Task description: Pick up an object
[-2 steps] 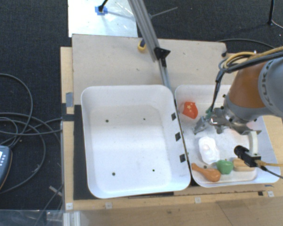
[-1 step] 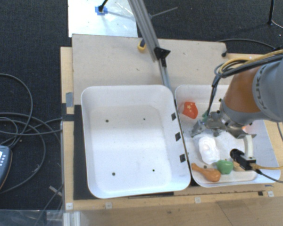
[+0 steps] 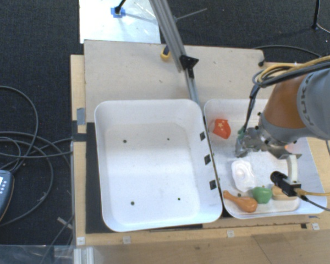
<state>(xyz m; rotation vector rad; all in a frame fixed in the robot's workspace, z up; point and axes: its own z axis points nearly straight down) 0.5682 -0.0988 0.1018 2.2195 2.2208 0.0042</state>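
Down in the right shallow white bin [image 3: 215,110], the grey arm with the orange band [image 3: 297,106] has its two-finger gripper [image 3: 245,147] just above a crumpled white object [image 3: 242,174]. Whether its fingers stand apart or together cannot be told from this angle. Up from that white object, near the bin's far corner, lies a small orange-red block [image 3: 221,128]. Below it sit a round green toy [image 3: 262,193] and, touching it, a tan drumstick-shaped piece [image 3: 241,201]. The left shallow white bin [image 3: 107,114] adjoins.
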